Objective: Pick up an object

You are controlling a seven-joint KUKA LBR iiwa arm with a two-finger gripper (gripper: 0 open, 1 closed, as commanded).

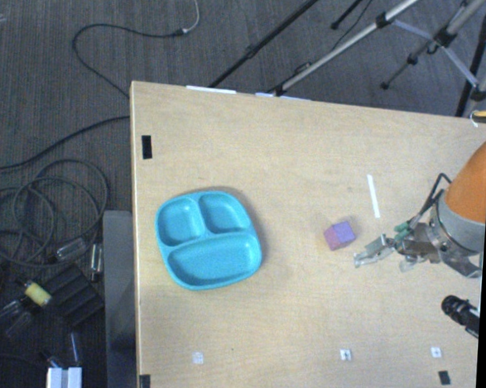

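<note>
Far left of the blue tray, off the bench, dark carpet with loose black cables looped on it, plus some black gear lower down, too small to identify. Pale wooden bench begins just left of the tray; a small black mark sits near the bench's left edge, above-left of the tray. Blue tray lies flat on the bench, rounded corners, three compartments: two small ones on its far side, one long one on its near side, nothing in any of them. Beyond the tray, above the bench's far edge, grey tripod legs stand on the carpet. Right of the tray, well apart from it, a purple block rests on the bench surface, slightly rotated, touching nothing. Further right and a bit farther back than the block, a thin white stick lies flat, apart from the block. Right of the tray again, just past the block, the pincer points toward the block, close beside it but not in contact, nothing held; cannot tell if it is spread or pressed together, too small and blurry. Farthest right from the tray, the arm's orange band sits at the frame edge.
</note>
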